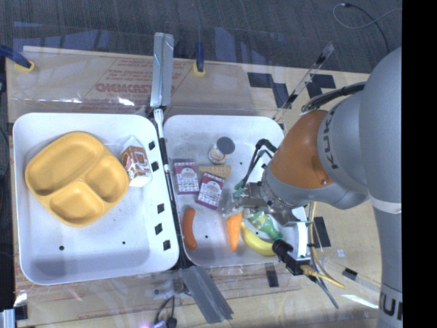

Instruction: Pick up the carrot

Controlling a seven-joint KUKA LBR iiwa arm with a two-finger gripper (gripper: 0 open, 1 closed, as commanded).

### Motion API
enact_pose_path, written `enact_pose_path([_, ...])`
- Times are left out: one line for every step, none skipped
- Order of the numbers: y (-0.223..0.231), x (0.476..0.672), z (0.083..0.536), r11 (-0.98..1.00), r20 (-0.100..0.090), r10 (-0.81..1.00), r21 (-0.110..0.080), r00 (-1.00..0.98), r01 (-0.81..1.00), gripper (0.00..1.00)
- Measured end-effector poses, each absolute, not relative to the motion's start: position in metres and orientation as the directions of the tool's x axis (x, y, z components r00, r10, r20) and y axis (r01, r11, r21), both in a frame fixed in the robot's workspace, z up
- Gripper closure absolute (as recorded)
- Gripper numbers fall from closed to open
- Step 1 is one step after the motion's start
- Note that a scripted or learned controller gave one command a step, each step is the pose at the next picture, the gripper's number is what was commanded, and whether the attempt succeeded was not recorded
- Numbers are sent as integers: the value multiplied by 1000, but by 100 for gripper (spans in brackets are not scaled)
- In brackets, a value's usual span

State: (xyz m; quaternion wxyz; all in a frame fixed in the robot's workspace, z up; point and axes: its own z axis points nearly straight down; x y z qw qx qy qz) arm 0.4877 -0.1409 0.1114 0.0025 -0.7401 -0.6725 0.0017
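The orange carrot (233, 232) lies upright along the front of the right bin (179, 132), between a reddish sausage (189, 227) and a yellow banana (254, 242). My gripper (244, 194) hangs just above and slightly right of the carrot's top end, under the orange-banded wrist. Nothing shows in its grasp. The arm's bulk hides the bin's right part.
Two red packets (184, 176) (210, 192), a tan cracker (213, 172) and a small jar (221, 149) lie in the middle of the right bin. A green item (263, 225) sits on the banana. The left bin (34, 265) holds a yellow divided plate (76, 176) and a small carton (136, 164).
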Motion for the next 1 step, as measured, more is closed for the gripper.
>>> enact_pose_path([-150, 477, 265, -28, -1, 1000, 0, 28, 1000, 100])
